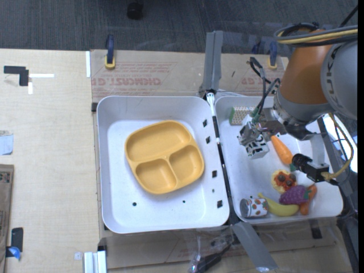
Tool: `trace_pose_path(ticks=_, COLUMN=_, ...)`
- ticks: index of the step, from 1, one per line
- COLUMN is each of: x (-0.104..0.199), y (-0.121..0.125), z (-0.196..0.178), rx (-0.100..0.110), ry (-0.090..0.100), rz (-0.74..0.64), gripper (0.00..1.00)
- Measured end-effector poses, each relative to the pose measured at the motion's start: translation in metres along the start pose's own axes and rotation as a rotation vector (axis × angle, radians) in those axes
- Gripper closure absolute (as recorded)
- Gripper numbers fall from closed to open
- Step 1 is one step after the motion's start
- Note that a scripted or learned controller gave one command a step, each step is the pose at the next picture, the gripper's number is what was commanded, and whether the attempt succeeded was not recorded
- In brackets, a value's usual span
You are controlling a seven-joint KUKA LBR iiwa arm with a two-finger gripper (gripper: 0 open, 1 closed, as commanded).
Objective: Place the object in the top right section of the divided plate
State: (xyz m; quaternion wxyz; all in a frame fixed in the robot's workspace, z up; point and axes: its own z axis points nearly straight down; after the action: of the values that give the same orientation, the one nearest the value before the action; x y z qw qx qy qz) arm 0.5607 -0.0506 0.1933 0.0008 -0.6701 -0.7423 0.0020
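Two white bins sit side by side on your tabletop [45, 152]: the left bin [108, 169] carries the yellow divided plate [164, 156], and the right bin [244, 175] carries the loose items. The gripper [253, 140] hangs low over the upper part of the right bin, just left of a toy carrot [281, 149]; you cannot tell from this angle whether it is open or closed, nor whether anything sits in it. Which item is the task's object is not plain; the carrot is the nearest candidate. Further stock, clustered at the bin's lower right: a small can [253, 207], a banana [281, 209], purple grapes [296, 195], a red-and-yellow piece [283, 180], touching or nearly so. Risks, as judgement: a grasp on the tapered carrot may slip or roll it; the crowded cluster invites a double pick or a nudge. The raised rims between the bins [216, 147] stand across your transfer path, so a low carry could clip them. The plate lies rotated, so its top right section is easy to mistake; a release near a divider ridge could tip the object into the neighbouring compartment.
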Motion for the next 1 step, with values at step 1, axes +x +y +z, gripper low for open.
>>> trace_pose_path(ticks=1, x=0.0443, y=-0.0796, z=-0.0213, rx=0.001, ry=0.002, rz=0.168, gripper=1.00)
